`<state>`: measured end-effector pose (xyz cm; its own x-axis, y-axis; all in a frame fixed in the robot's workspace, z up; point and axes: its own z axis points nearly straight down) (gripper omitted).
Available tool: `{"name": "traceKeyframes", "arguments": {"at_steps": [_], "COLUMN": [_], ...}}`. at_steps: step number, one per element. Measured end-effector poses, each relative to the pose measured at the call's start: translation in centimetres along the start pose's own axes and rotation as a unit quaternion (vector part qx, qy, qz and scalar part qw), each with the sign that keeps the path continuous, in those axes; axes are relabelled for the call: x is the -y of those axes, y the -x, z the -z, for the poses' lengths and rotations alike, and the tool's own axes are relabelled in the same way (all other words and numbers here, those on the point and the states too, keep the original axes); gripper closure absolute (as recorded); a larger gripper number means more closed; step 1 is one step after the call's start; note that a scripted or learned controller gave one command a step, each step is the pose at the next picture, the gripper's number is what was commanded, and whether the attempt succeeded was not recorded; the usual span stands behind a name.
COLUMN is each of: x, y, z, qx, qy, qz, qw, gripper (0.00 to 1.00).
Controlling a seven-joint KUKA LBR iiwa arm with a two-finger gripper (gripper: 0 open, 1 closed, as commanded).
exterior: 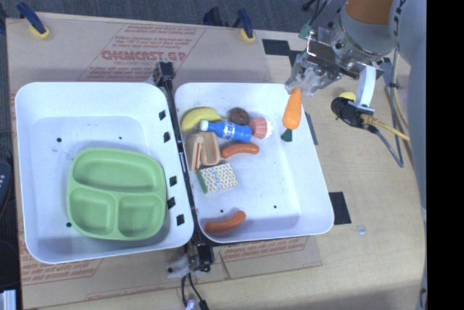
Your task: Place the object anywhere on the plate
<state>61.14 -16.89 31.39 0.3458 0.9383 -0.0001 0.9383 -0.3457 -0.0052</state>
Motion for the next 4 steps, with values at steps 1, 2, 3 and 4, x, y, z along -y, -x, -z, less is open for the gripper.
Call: {"name": "traceKeyframes", "arguments": {"at_steps": [1,2,3,4], "x": [-4.2,-4.2,-4.2,-4.2], "y": [-1.7,-1.8,-1.9,-2.0], "z": [-5.5,-4.4,-3.4,-2.4], "qx": [0.0,0.001,0.001,0.001], "qy": [0.0,0.0,-0.001,-0.002], "qz": [-0.025,-0.021,-0.018,-0.015], "qw": [0.9997,0.9998,0.9998,0.9999], "gripper": [1.0,1.0,1.0,1.0]}}
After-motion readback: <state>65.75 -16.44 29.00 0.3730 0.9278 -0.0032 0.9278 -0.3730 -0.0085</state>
